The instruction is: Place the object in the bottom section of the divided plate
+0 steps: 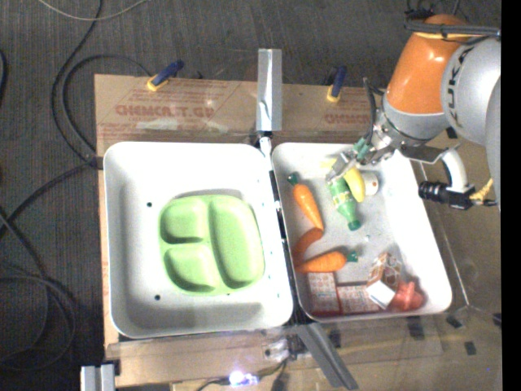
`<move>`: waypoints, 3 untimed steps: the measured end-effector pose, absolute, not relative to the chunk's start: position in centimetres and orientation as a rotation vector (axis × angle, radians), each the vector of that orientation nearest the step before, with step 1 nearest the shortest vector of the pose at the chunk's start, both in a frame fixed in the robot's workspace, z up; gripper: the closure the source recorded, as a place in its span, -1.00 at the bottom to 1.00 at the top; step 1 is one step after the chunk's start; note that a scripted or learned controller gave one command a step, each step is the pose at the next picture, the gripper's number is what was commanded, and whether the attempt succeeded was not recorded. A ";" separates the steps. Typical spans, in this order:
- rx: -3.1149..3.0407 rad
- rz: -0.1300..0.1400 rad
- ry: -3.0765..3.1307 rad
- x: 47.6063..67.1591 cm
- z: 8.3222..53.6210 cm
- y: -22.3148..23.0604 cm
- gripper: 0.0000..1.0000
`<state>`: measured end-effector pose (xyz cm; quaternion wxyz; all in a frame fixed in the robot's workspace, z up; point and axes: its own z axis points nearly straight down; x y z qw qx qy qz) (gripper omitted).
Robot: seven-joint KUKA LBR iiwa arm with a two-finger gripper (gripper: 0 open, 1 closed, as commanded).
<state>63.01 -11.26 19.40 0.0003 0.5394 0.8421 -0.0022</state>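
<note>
The gripper [358, 155] hangs low over the upper part of the right shallow white bin [431, 243], below the grey arm's orange band, and whether it is wide or narrow cannot be told from this slanted view, since its tip merges with the clutter under it. Just beneath it lie a small green plastic bottle [343, 199] and, touching the bottle's upper side, a small yellow rounded toy [356, 185]; one of these looks to be the object meant for the plate, though which cannot be settled, and neither can be seen clamped. Both look like light, hard, smooth plastic, so they would likely slip under a shallow pinch; the bottle is best taken across its narrow body near the middle, square to its long axis. Further out in the same bin lie an orange toy carrot with a green top [306, 202], a second orange carrot [327, 261] lower down, a curved orange piece [304, 243] between them, a printed flat card [335, 293] and a red toy beside crumpled wrapping [400, 290]. The light-green divided plate [213, 241] sits in the left white bin [122, 218], its bottom section bare, well apart from the gripper, so the carry is judged not yet begun.
</note>
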 end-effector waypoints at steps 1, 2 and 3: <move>1.478 -0.001 2.775 60.2 18.3 -3.7 1.00; 1.634 -0.002 2.685 56.3 21.8 3.5 1.00; 1.635 -0.002 2.685 56.3 21.8 3.5 -1.00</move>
